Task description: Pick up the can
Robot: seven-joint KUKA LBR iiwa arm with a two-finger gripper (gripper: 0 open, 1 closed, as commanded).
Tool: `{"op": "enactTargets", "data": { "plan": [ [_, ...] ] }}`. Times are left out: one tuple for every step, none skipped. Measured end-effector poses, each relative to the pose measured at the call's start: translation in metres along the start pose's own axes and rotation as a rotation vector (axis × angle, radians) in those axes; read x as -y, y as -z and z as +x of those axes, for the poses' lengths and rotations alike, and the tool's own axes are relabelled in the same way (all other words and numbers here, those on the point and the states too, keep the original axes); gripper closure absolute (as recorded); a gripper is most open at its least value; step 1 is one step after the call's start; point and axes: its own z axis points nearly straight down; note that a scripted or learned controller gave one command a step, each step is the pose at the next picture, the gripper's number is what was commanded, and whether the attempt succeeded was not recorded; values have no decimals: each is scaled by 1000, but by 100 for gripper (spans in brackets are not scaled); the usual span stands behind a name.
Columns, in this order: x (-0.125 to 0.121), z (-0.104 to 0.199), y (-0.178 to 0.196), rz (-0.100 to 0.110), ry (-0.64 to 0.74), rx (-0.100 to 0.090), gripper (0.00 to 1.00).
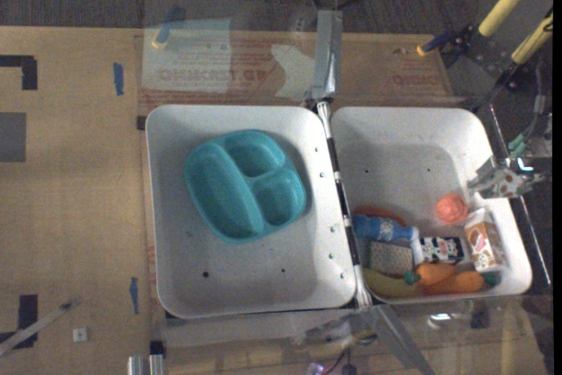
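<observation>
1. Here, the can (384, 229) is taken to be the blue-and-white cylinder lying on its side in the right bin (413, 136). It sits close to the wall that this bin shares with the left bin (176, 277). This reading is a judgement, as the label is too small to read.
2. The can borders a cluster of items: a checkered packet (389, 256) just beside it, a small carton (440, 249) near its end, and a banana (385, 281) and a carrot (452, 281) along the bin's wall beyond.
3. Handling, as judged: a stiff shell, probably light, with a smooth curved side that may roll or slip. The firmest hold would be across its width at mid-length, with the pads square to the long axis.
4. The gripper (502, 181) hangs over the opposite rim of the right bin, well apart from the can. A round pink-orange object (451, 208) lies between them.
5. Whether the gripper is open or closed cannot be told, and nothing is visibly held.
6. Risk, as judged: crowded neighbours leave little room beside the can.
</observation>
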Motion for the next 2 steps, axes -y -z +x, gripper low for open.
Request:
{"op": "enactTargets", "data": {
  "plan": [
    [27,-2,-114,-28,49,1,0],
    [-59,4,-135,-11,76,-9,0]
  ]
}}
